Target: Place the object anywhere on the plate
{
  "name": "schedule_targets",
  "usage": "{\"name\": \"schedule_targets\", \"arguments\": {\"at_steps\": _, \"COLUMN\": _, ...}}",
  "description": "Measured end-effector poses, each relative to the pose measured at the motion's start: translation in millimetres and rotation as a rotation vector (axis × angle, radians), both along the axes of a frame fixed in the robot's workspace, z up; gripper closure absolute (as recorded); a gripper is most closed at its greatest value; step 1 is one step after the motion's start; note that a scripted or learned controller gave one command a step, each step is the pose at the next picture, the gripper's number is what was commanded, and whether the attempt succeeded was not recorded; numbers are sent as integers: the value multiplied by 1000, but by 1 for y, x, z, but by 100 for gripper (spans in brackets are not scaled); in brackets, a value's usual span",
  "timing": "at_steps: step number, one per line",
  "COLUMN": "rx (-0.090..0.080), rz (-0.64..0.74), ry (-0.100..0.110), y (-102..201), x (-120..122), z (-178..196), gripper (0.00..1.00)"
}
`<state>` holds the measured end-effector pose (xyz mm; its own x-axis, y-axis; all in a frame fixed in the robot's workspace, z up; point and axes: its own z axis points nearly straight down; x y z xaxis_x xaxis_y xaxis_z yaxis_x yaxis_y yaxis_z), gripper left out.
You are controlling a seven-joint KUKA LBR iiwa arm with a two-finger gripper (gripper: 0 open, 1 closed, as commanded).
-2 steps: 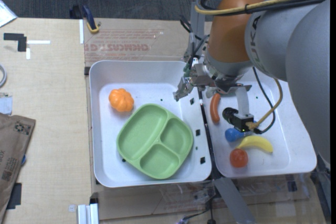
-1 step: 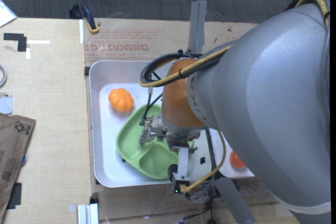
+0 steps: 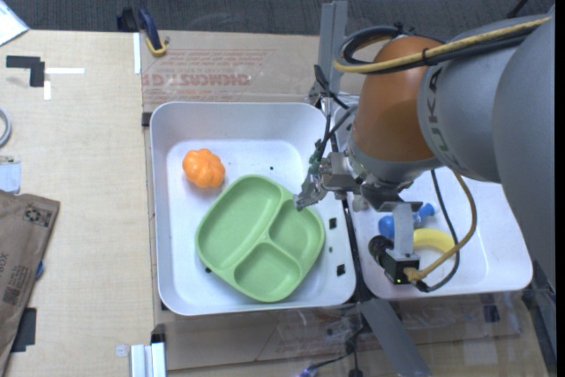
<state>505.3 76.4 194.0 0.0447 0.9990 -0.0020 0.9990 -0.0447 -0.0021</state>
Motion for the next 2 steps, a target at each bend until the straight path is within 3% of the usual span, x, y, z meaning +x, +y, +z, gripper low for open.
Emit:
{"name": "schedule_targets", "arguments": {"at_steps": 1, "rx": -1, "rz": -2, "ry": 2, "y": -1, "x": 1, "z": 8, "gripper": 100}}
{"name": "schedule_targets", "arguments": {"at_steps": 2, "rx": -2, "rz": -109, "ry": 2, "y": 124, "x": 35, "z": -10, "gripper": 100}}
